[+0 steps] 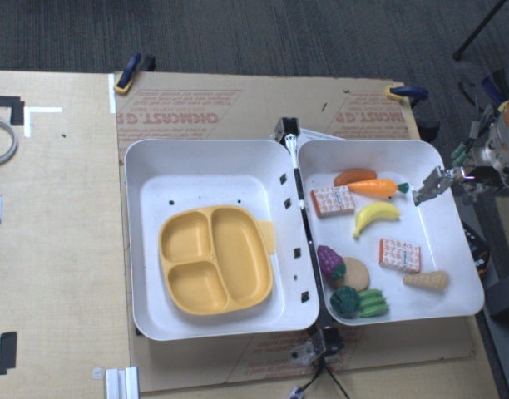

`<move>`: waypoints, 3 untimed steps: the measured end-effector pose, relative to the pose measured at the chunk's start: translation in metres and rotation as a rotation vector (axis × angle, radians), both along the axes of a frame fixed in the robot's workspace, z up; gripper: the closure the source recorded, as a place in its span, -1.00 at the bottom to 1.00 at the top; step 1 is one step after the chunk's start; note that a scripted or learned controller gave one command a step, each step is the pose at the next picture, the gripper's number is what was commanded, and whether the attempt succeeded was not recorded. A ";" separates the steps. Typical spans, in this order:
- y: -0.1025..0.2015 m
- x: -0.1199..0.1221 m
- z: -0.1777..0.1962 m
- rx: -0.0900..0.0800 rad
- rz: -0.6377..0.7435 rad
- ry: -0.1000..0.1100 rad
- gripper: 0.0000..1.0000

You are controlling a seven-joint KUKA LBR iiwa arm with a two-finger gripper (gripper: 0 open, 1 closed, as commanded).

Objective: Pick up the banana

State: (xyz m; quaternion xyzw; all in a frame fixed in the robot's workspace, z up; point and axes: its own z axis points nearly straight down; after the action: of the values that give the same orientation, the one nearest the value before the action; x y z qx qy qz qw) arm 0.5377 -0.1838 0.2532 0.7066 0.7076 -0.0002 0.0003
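I see the banana (376, 217) in the right bin (454, 260), upper middle, lying loose with bare white floor on its right side toward the bin's right wall. My gripper (427, 188) sits at the right edge, near the top right corner, just over the rim, apart from the banana; I cannot tell how its fingers stand, too small and dark. Nothing is pinched in it that I can see. Just above the banana, near touching, is the carrot (374, 188), and the sausage (355, 176) lies beyond that by the top wall. Left of the banana is a red box (333, 200), close by the left wall. Below right is a second box (400, 255), near but apart, then the cone (427, 281) toward the bottom right corner. Bottom left corner is crowded: grapes (329, 262), cookie (353, 273), broccoli (346, 301), green beans (373, 304), all bunched together and well apart from the banana. So open room is mainly the strip between banana and right wall. Left bin (146, 181) carries the yellow tray (214, 260), centred, with bare floor round it on all sides.
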 end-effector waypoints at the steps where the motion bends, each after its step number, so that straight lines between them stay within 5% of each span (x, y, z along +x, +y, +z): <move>1: 0.011 0.049 -0.153 0.000 -0.176 0.001 -1.00; 2: 0.036 -0.011 -0.161 0.001 0.139 0.001 -1.00; 3: 0.036 -0.009 -0.151 0.000 0.136 -0.002 1.00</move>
State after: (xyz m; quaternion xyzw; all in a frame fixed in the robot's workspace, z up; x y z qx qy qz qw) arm 0.5283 -0.1480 0.1022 0.6568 0.7541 0.0006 0.0009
